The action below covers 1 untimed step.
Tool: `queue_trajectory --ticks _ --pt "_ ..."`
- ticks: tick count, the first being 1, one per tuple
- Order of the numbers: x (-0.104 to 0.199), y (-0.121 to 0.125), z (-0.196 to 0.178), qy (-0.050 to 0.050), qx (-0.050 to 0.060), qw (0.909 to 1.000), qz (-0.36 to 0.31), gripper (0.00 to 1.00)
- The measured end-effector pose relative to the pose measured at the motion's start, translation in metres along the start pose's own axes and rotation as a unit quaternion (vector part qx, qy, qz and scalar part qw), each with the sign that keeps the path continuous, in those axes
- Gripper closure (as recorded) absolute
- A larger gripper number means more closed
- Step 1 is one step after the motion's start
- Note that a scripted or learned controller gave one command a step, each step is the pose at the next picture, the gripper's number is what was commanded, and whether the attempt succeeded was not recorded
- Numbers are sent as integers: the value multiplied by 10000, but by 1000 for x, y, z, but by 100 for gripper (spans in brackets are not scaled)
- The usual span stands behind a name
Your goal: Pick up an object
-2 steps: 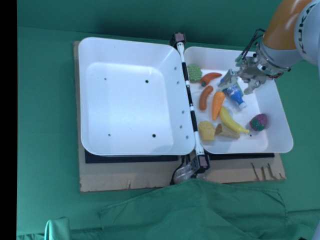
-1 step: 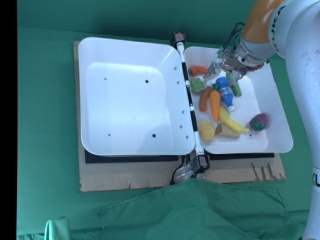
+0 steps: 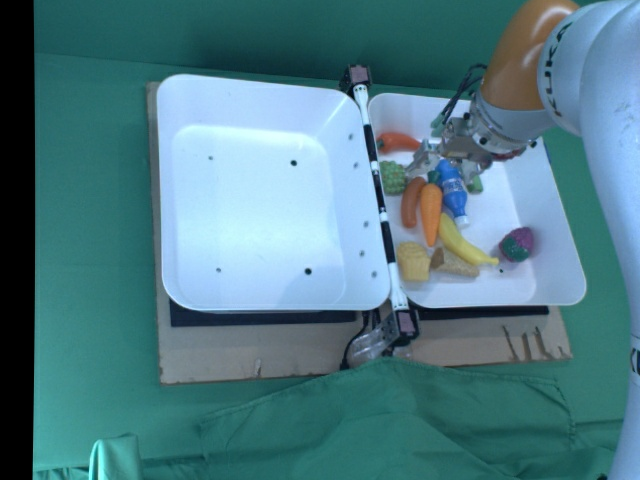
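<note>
Green cloth (image 3: 400,418) lies rumpled along the near edge, below the cardboard sheet (image 3: 250,353) under both bins.

Gripper (image 3: 448,160) sits low over the right bin (image 3: 545,193), at the far end of the toy pile. I cannot tell how far its jaws stand apart, nor whether anything is between them; the wrist body hides that.

Landmark: the blue bottle (image 3: 454,193). It lies just nearer the camera than the gripper, close enough to look like the target, though I can't confirm contact. Just left of the bottle, two carrots (image 3: 423,208) lie side by side. Left of those, a green knobbly piece (image 3: 393,178) near the divider; beyond it, a red-orange piece (image 3: 398,141). Nearer the camera than the bottle: a banana (image 3: 462,243), a yellow block (image 3: 413,261) and a tan chunk (image 3: 455,264). Right of the banana, a dark pink berry (image 3: 517,243), well apart from the pile.

Judgement: the pile is tight, so I'd want the jaws set across the bottle's narrow width, clear of the carrots.

Room: the right bin is open to the bottle's right, toward the sloped rim. Left bin (image 3: 200,118) offers wide floor. The divider rail (image 3: 375,188) runs close left of the pile; lift straight up before any sideways travel.
</note>
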<state>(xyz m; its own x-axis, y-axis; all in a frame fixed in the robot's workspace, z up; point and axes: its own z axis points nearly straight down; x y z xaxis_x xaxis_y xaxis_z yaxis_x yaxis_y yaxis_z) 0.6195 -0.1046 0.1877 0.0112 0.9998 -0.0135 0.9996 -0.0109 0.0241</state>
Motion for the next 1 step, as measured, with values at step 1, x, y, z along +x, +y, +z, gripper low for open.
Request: queue_trajectory --ticks 1 --pt "2 2 -12 18 -17 10000 -11 100"
